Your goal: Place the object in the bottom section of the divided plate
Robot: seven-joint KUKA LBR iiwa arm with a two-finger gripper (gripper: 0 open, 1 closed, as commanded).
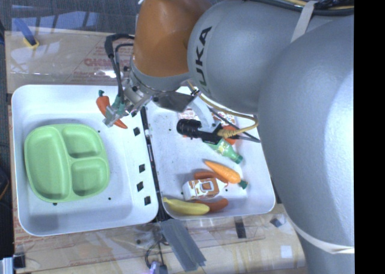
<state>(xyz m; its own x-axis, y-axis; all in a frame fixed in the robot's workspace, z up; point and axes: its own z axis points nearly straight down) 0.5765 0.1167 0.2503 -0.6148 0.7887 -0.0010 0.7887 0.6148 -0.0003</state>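
A green divided plate [29, 164] lies in the left bin [72, 222], with one long section at its left and two smaller ones at its right. My gripper [115, 113] hangs over the left bin's upper right corner, up and to the right of the plate. It is shut on a small orange-red carrot [103, 103] with a dark green stem. The carrot runs at a slant between the fingers, and its lower tip pokes out beneath them. It is clear of the plate.
The right bin [171, 164] holds a green bottle [230, 152], a larger orange carrot [222, 172], a white and orange carton [201, 188], a yellow banana [185, 207] and a red sausage [218, 203]. The big grey arm covers the right side.
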